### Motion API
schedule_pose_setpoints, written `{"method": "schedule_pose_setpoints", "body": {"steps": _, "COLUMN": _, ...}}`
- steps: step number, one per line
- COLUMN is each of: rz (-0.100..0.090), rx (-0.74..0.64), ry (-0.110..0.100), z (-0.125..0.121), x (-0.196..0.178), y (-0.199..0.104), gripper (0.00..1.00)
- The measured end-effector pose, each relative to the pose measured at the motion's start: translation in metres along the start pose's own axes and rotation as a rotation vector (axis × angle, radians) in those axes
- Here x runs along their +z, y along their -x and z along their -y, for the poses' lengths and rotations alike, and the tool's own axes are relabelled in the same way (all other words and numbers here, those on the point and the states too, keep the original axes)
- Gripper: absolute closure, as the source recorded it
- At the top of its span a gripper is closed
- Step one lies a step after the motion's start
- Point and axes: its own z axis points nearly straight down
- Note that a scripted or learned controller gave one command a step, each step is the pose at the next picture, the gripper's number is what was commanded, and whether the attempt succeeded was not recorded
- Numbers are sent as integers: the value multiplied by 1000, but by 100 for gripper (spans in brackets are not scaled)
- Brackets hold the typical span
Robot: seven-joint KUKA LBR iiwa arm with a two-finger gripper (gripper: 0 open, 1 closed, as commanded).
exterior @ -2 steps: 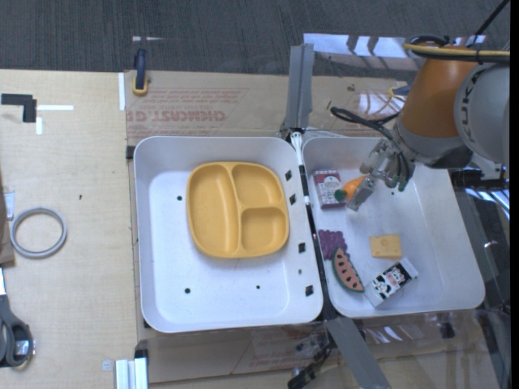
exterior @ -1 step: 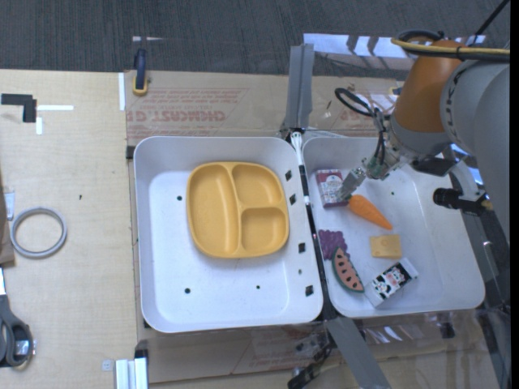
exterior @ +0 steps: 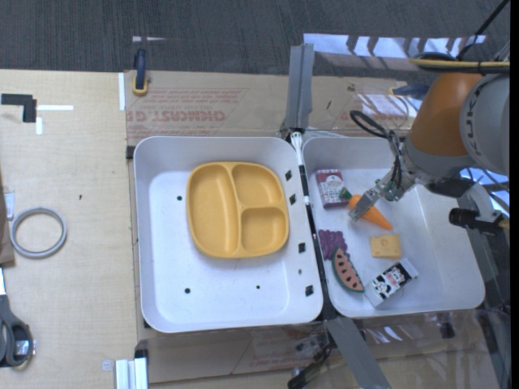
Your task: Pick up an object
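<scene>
Camera view shows my gripper (exterior: 375,198) low in the right bin (exterior: 454,298), tips touching the toy carrot (exterior: 369,211); whether they pinch it I cannot tell. I judge the tapered carrot may squirt out sideways, or I may nudge the cheese block (exterior: 385,245) just below. My arm (exterior: 454,128) slants down from the upper right.

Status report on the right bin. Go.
Gripper down at the toy carrot in right bin. Hold unconfirmed. Cheese wedge and small carton close by.
</scene>
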Motion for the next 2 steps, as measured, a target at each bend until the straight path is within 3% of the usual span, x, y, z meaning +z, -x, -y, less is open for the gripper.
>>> {"method": "schedule_pose_setpoints", "body": {"steps": 1, "rz": 3, "rx": -4, "ry": 0, "z": -1, "x": -10, "y": 0, "gripper": 100}}
{"method": "schedule_pose_setpoints", "body": {"steps": 2, "rz": 1, "rx": 154, "ry": 0, "z": -50, "x": -148, "y": -57, "gripper": 100}}
